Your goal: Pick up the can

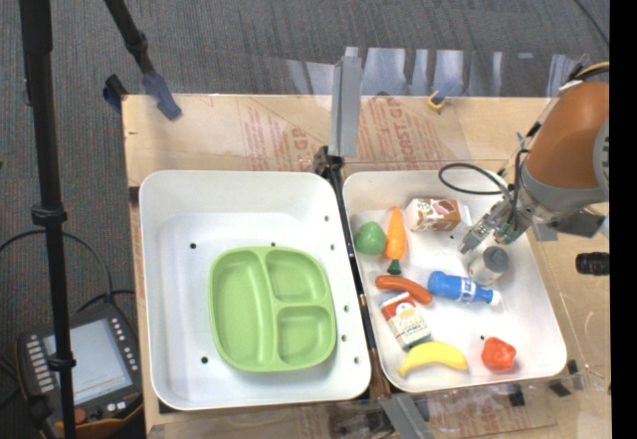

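Reaches in from the right, orange band [569,136] uppermost, grey wrist [545,190] angled down and leftward. Ends in the gripper [482,240], pointing down-left, low over the right bin. Black cable [468,171] loops off the wrist's left side.

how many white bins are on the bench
2. The left bin holds a green divided tray; the right bin holds the food items, with the gripper above it.

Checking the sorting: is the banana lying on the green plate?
No, the banana lies in the right bin, while the green plate sits in the left bin.
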`<state>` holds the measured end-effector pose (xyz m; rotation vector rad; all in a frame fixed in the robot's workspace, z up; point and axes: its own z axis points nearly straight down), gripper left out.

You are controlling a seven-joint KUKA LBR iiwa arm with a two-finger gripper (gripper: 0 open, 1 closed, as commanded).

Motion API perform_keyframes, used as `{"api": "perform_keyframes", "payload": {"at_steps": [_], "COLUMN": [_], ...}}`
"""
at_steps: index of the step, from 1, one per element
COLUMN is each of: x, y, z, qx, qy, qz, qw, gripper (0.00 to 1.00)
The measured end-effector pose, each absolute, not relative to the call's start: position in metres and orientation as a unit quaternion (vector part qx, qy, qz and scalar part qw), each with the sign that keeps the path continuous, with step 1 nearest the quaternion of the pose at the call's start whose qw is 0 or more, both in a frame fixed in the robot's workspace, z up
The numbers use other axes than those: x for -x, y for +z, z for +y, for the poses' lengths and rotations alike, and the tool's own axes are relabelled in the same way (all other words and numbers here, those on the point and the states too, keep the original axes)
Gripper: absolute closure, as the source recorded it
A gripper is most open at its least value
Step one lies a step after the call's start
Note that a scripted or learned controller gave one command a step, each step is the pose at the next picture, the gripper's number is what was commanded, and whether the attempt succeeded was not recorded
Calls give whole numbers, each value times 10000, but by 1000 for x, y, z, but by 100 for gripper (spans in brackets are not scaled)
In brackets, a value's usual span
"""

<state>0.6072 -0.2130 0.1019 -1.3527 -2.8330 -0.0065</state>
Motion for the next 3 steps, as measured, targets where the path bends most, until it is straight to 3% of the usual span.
{"api": "perform_keyframes", "payload": {"at_steps": [1, 2, 3], "x": [-600, -601, -632], "y": [224, 231, 272], "z": [-135, -136, -167], "qx": [3135, 3152, 2718], "qy": [-5, -11, -5], "qz": [-9496, -9490, -9623], "qw": [1, 8, -7], "gripper": [100, 100, 100]}}
